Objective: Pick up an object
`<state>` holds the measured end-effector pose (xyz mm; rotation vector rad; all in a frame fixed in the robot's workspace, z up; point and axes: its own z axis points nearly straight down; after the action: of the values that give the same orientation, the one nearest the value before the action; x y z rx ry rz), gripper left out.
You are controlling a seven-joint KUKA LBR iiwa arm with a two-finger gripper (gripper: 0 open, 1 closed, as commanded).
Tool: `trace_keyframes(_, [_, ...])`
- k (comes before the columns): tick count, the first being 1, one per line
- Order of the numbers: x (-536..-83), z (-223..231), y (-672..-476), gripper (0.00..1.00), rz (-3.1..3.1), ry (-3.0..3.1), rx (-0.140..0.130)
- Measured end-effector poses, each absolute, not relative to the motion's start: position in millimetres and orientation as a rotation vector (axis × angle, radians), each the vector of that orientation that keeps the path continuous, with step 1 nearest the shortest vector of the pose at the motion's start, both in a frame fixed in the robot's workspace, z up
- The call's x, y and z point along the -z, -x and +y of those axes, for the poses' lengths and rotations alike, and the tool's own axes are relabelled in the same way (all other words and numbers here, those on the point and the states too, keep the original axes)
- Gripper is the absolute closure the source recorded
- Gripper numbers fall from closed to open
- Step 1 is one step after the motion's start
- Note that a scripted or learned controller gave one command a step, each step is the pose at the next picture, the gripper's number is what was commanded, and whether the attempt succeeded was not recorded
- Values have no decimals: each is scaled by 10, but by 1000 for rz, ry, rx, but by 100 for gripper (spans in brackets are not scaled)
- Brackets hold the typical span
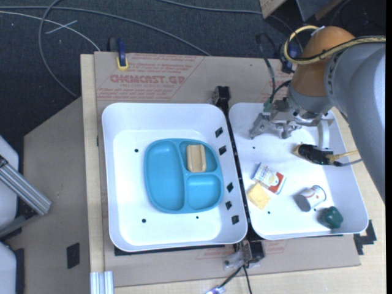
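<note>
Two bins [122, 164] sit on your counter [159, 72]. Your arm [343, 66] bends down from the right over the right bin's far end; whether the tool [274, 126] is open, you cannot tell. A blue tray [168, 185] lies left; a packet [269, 178], yellow block [259, 196] and green piece [331, 217] lie right.

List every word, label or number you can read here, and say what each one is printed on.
"CHEMCAST GP": red print on the brown board behind the left bin; partly blurred, so the last letters are uncertain.
Smaller red lines around it: too blurred to read.
Small red and white packet in the right bin: print too small to read.
</note>
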<state>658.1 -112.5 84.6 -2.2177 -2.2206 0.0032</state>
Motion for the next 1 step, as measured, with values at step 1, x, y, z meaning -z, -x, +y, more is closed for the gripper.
trace_keyframes(1, [-973, -1125, -6594, 100, -2223, 2219, 1])
